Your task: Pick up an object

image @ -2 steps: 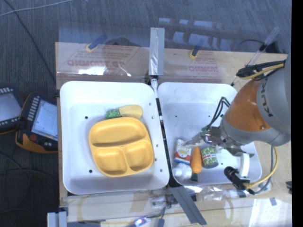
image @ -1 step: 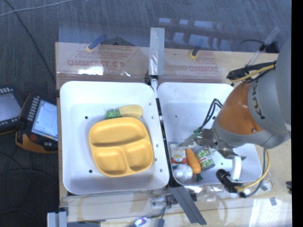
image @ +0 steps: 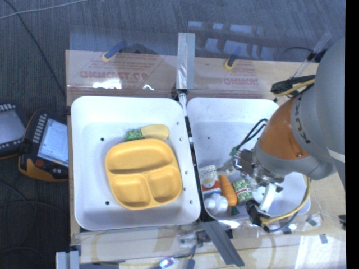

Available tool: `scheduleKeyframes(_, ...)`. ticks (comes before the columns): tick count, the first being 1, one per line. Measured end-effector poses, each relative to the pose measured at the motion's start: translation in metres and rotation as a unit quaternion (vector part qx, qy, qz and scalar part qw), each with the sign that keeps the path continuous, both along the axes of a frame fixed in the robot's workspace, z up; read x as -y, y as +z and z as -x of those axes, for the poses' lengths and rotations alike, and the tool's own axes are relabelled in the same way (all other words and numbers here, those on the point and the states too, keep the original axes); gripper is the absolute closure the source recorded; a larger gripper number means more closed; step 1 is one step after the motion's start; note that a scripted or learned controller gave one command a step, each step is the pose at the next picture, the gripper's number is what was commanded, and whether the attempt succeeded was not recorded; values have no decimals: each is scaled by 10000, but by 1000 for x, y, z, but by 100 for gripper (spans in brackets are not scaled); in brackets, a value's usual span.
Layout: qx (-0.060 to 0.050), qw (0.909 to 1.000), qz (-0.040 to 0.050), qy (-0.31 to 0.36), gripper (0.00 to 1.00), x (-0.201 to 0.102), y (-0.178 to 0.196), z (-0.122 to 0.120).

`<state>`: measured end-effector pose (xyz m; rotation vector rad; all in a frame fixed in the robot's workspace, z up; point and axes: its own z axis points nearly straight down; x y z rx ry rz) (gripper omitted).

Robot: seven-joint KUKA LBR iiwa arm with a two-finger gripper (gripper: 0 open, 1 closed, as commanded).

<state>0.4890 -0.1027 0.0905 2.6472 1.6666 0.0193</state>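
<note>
So the arm (image: 291, 133) is reaching into the right bin (image: 224, 116) and its gripper (image: 263, 198) is down low near the front corner, right over a little pile of stuff. That pile is the target zone: an orange carrot (image: 227, 189), a small can with a green label (image: 242, 189) just beside it, and a red and white container (image: 208, 179) touching the carrot's other side. Honestly I can't tell whether the gripper is spread or closed (the wrist blocks it), and nothing is visibly held. Looks like the approach/descend step to me. Next move probably needs a clean line on one item, since they're packed tight. The left bin (image: 90, 150) just has a yellow divided plate (image: 145, 171).
</note>
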Motion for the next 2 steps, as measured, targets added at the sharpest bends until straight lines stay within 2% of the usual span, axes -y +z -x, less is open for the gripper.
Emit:
scheduleKeyframes(1, -4, 10000, -11, -1, 100, 0, 10, -1)
scheduleKeyframes(2, -109, 9928, -11, 1195, 100, -42, 92, -9)
